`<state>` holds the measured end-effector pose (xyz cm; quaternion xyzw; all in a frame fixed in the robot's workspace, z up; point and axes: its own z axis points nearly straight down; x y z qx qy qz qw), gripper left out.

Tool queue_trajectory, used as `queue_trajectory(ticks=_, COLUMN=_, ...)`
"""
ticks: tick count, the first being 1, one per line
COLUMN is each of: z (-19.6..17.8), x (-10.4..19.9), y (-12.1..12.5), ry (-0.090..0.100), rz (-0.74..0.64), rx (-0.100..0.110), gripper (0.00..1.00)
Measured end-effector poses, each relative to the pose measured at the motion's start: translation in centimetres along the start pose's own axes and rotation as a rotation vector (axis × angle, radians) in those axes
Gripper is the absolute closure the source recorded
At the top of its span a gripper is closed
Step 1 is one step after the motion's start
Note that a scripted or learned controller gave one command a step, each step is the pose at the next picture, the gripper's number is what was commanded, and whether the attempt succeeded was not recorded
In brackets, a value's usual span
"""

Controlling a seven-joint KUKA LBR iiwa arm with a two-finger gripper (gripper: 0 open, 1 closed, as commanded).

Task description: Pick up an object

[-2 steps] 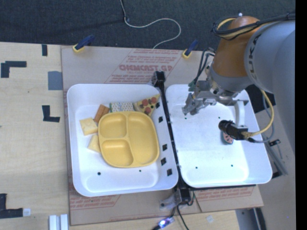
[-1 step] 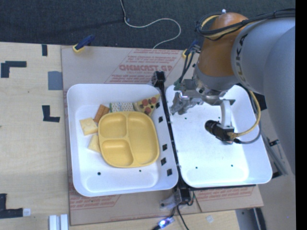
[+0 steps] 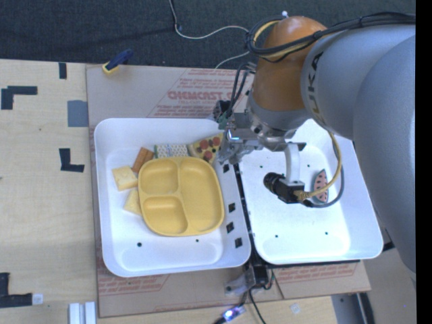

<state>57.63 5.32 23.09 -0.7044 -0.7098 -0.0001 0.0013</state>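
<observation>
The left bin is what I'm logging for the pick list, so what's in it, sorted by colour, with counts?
Yellow: 3, the divided plate and two pale squares at its left edge.
Orange-brown: 1, a flat piece.
Multicoloured: 2, a speckled item and a pizza-like toy, both half hidden behind the plate.
Total: 6 that I can make out.

Divided plate [image 3: 181,196]: yellow. Left bin [image 3: 169,258] around it: white. Cracker [image 3: 124,177] beside the plate: pale tan. Arm band [image 3: 287,63]: orange.
</observation>
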Motion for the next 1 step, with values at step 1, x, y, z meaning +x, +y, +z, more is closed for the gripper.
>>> queue_trajectory(ticks=1, z=1.17, x=3.63, y=-1.07, ry=-0.002, rz=0.003, rx=0.002, gripper=1.0)
